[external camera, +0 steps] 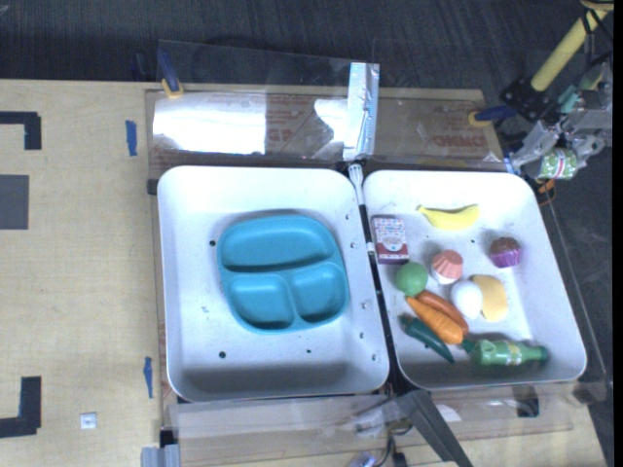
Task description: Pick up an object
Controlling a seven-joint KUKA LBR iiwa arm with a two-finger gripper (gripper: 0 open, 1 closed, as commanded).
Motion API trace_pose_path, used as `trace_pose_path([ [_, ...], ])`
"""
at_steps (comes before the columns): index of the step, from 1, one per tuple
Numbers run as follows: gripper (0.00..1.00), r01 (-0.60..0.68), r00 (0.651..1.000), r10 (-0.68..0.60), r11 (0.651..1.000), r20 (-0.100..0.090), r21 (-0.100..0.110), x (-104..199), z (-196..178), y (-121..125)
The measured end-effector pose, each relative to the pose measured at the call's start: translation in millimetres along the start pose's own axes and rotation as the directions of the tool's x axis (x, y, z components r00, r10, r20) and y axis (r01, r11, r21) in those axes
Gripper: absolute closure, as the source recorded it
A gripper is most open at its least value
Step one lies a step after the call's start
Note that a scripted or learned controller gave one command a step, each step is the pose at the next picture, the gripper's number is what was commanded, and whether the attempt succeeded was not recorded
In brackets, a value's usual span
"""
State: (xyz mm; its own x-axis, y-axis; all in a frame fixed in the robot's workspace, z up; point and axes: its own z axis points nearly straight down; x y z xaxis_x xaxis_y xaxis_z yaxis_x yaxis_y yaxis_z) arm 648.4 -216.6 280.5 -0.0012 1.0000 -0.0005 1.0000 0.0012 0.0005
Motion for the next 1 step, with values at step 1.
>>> trace_pose_path([
  [1,0.00,0.148,0.989,-0.148,0.989,-0.004,0.007,56.6,118.3,-44.9],
])
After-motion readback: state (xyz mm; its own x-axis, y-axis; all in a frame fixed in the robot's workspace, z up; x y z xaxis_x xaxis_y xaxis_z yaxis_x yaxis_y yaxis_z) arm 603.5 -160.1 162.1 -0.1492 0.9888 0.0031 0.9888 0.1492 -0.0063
